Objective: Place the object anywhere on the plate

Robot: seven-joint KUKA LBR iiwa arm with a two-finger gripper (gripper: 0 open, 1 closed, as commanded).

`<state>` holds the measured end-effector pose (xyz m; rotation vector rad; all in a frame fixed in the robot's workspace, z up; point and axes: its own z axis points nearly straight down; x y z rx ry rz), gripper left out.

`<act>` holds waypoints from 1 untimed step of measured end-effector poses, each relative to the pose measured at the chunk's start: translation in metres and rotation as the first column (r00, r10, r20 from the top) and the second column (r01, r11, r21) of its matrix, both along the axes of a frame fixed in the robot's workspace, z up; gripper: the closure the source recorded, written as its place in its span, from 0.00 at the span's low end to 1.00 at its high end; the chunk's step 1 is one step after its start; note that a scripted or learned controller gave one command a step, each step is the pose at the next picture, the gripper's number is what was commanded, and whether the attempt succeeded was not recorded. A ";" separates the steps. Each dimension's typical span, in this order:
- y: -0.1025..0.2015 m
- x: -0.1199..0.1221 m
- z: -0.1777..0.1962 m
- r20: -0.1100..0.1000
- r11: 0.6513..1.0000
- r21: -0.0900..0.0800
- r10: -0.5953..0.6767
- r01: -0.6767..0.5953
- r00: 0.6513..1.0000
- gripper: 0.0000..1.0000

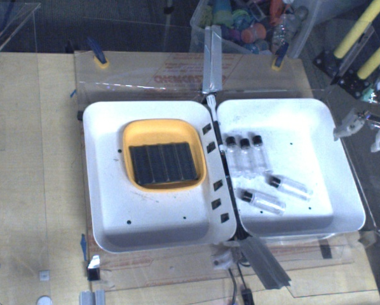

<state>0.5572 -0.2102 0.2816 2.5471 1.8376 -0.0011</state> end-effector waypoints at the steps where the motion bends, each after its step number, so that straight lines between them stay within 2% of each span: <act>1: -0.006 0.022 0.094 0.001 0.999 0.000 0.037 -0.037 0.999 0.00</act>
